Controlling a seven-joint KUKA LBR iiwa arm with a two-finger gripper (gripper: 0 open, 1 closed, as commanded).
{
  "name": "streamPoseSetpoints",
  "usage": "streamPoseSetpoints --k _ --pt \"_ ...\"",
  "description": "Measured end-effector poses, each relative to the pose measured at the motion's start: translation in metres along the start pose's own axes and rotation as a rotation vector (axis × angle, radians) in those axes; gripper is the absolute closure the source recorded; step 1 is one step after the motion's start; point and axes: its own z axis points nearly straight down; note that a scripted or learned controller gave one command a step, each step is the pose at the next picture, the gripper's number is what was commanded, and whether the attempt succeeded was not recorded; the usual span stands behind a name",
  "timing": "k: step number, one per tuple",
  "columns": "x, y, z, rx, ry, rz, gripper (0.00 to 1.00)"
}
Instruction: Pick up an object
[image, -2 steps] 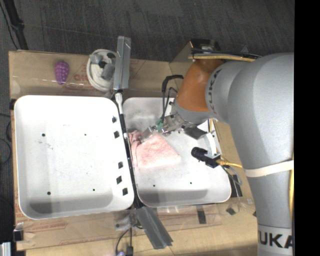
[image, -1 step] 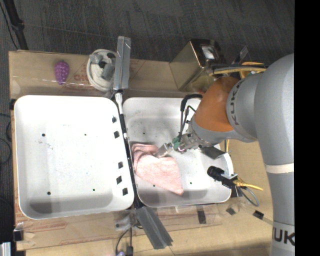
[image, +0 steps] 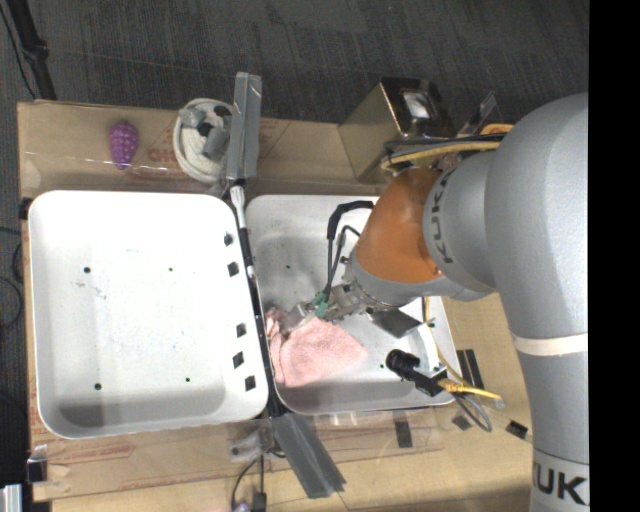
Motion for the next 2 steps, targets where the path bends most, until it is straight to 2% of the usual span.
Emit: streamPoseSetpoints --k 1,2 --pt "-0.001 -0.04 0.0 0.0 0.001 0.158 0.0" --pt "-0.013 0.031 0.0 0.0 0.0 0.303 0.0"
